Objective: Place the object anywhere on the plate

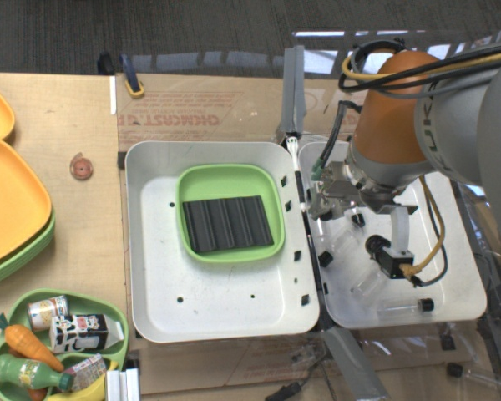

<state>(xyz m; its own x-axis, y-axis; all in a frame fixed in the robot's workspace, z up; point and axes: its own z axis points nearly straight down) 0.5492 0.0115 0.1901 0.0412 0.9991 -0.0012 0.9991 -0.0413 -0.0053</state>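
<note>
bench: tan top; two white bins side by side, left bin and right bin.
my arm: grey with an orange band, comes in from 3 o'clock and hangs over the right bin.
plate: green, square with rounded corners, in the left bin toward 12 o'clock.
object: dark ribbed slab, lies flat on the plate and covers most of its floor.
my gripper: over the right bin's 9 o'clock edge, just beside the wall between the bins; can't tell how far open, can't see anything held.
side stuff: orange plates stacked at 9 o'clock of the bench; green bowl of toy food at 7 o'clock.
</note>
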